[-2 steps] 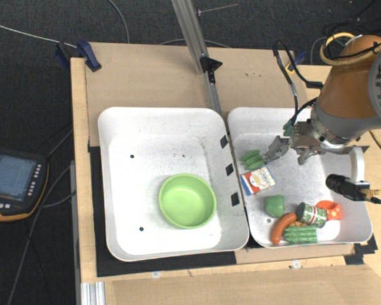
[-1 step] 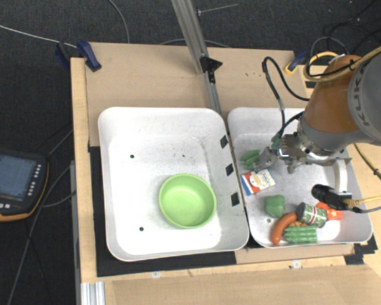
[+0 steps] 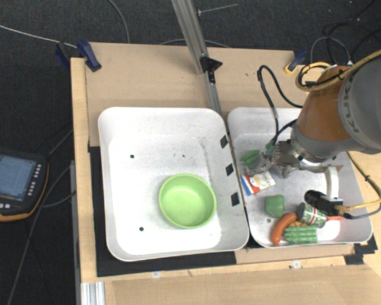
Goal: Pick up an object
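Nothing lifted yet, as far as I can see — the claw [image 3: 265, 159] is down low in the right bin [image 3: 355, 176], near its left wall, right at a green item [image 3: 250, 158] with a red-and-white packet [image 3: 260, 182] just below it. Can't tell if the claw is open or closed; the wrist and cabling cover it from this angle. So the pick itself is not done, and the lift is all left to do

Likely target is that green item or the packet — both sit touching or nearly touching the claw tip, can't say which it's on

Rest of the right bin: a green block [image 3: 274, 204] near the middle, an orange carrot-like piece [image 3: 281, 226] at the front edge, a ribbed green piece [image 3: 300, 236] beside it, and a can [image 3: 312, 216] lying on its side just behind those. All bunched at the front, well clear of the claw

Left bin [image 3: 114, 132] holds a green bowl [image 3: 187, 200], apart from everything

In the way: the divider wall between the bins is close to the claw, and the packet crowds the green item — risk of a bad grab or catching both
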Controlling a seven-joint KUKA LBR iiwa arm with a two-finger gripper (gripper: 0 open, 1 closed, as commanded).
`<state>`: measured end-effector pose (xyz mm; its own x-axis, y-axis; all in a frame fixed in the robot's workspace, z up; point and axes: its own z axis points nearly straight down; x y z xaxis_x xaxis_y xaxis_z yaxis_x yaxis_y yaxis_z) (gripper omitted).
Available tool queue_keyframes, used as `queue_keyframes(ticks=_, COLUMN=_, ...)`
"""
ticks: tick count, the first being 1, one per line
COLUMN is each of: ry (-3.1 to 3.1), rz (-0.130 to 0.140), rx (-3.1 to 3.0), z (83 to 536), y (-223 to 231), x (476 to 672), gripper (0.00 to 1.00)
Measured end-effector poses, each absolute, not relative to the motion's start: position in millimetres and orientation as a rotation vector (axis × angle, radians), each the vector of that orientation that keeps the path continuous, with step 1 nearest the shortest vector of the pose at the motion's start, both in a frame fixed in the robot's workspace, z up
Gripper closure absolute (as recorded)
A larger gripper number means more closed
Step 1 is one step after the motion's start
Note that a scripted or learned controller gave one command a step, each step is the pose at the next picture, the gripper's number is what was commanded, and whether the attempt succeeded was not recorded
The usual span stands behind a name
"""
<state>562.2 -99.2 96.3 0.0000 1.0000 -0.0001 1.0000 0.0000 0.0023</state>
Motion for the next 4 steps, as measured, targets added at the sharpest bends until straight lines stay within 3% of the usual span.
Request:
queue_keyframes(ticks=1, ry=2.22, rz=0.006, rx=2.217, z=108, y=-99, x=563.3, gripper=1.0)
queue_keyframes(ticks=4, ry=2.219, rz=0.005, rx=2.219, z=259, y=-101, x=562.8, gripper=1.0)
